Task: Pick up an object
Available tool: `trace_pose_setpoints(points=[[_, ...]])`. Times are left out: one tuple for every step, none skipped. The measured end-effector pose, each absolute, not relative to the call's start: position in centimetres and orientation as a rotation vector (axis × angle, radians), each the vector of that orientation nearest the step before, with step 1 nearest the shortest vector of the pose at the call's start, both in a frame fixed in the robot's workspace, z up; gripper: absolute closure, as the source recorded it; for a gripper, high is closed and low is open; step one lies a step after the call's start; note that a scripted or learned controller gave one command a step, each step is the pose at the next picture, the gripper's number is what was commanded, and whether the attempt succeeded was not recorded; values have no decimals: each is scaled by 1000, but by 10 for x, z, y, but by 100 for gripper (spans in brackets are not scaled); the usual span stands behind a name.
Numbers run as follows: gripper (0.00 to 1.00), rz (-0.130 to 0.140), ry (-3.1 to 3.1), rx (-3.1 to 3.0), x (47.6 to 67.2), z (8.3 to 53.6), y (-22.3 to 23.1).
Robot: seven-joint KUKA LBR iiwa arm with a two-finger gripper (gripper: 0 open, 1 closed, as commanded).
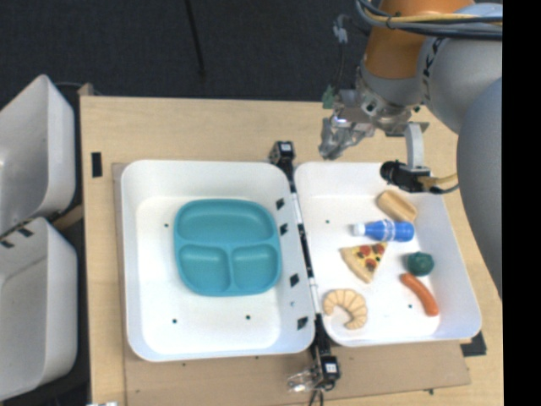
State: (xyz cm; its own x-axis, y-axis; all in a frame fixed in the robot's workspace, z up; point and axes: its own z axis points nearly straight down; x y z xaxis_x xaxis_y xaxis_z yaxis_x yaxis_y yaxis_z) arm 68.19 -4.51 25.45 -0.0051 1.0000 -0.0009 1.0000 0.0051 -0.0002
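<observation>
My gripper (336,145) hangs over the far left corner of the right bin (452,311), raised above its rim, with no object seen in it. Six small toys lie in that bin. A tan bread roll (396,204) is nearest, toward the right of the gripper. Below the roll lies a blue and white bottle (385,230), then a pizza slice (364,260). A green round toy (418,263) and a red sausage (420,294) sit at the right side. A croissant (347,307) rests by the bin's near left corner.
The left bin (144,311) holds a teal divided plate (227,246) in its middle. A black-clipped divider (296,244) joins the two bins. The arm's grey body (473,74) looms over the bench's right rear. White chair backs (30,150) stand at the far left.
</observation>
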Motion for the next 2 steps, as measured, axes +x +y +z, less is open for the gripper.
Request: trace_pose_setpoints(points=[[100,-2,2224,2217,681,241,7],[100,4,2227,2214,685,251,65]])
